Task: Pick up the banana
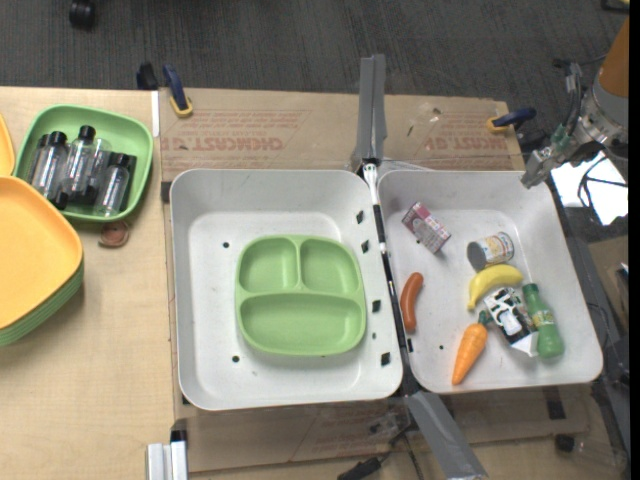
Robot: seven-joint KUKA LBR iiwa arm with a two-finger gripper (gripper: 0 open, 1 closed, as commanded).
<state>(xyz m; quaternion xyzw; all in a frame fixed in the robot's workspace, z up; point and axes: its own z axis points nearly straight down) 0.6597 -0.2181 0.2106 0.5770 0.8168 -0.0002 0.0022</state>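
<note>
Crowding banana (pixel 494 282): can (pixel 492 249) above, bottle (pixel 541 320) and carrot (pixel 469 352) below | gripper (pixel 549 157) state unclear

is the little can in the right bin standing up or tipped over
Tipped over. The can lies on its side on the right bin floor, one round end facing the camera, just above the banana.

We see an evenly and brightly lit scene, the light falling from overhead and casting only faint, soft shadows. The two white bins (pixel 285 203) come out near overexposed, with their inner walls washed pale. A strong glare patch sits at the right edge beside the arm (pixel 598 190). The green plate (pixel 300 296) shows a mild sheen. Focus is a little soft throughout, and labels on the small items are unreadable. The dark floor (pixel 300 18) at the top is dim.
</note>
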